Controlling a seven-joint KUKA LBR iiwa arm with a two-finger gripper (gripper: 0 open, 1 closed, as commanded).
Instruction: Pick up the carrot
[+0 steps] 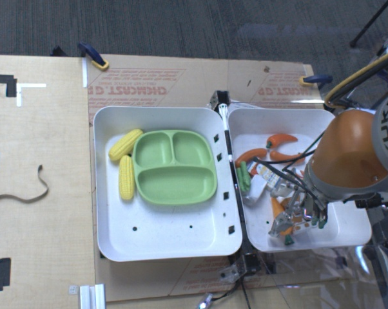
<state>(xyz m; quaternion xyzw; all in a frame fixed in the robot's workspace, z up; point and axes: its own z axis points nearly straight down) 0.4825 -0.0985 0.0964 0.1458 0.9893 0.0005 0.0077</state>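
In the right bin [349,234], my gripper [292,223] is down low near the front wall, under the orange wrist band. A small orange carrot [279,208] lies right beside and partly beneath it. Another orange bit with a green tip [288,240] pokes out just in front of the gripper. The arm hides whether either piece is actually gripped.
Curved orange vegetables [281,138] [251,154] lie at the back of the right bin, with a green vegetable [244,176] and a pale packet [271,184] near its left wall. The left bin [168,237] holds a green divided plate [174,167] and two corn cobs [126,144] [126,177].
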